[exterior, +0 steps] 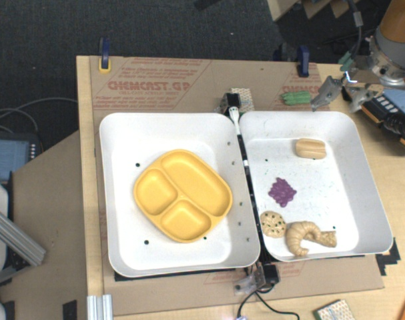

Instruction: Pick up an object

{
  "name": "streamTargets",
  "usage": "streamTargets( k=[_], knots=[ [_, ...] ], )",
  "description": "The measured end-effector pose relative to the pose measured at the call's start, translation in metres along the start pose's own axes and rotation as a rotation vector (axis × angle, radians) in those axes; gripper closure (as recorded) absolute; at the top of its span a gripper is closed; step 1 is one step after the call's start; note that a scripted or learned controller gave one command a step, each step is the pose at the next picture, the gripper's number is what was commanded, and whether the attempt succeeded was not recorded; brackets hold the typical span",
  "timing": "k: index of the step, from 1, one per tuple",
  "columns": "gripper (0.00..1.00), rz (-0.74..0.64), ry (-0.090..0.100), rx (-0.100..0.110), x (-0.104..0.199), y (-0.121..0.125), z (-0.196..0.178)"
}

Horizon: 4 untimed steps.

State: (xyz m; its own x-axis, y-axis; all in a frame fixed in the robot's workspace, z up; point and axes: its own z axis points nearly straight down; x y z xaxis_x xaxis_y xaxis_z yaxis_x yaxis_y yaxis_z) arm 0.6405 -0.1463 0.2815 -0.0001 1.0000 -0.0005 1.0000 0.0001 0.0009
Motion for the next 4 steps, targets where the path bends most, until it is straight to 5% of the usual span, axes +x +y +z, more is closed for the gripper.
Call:
streamTargets(
  k=[1,2,3,4],
  knots=[
    [0.0,0.001,0.005,0.017,0.009,-0.044,0.168],
    [0.0,-0.003,-0.004,-0.009,0.0,0.017,0.194],
    [0.0,0.001,-0.002,-0.006,0.004,-0.07,0.192],
    [1.0,0.002,-0.008,-0.015,0.001,-0.066,0.179]
  ],
)
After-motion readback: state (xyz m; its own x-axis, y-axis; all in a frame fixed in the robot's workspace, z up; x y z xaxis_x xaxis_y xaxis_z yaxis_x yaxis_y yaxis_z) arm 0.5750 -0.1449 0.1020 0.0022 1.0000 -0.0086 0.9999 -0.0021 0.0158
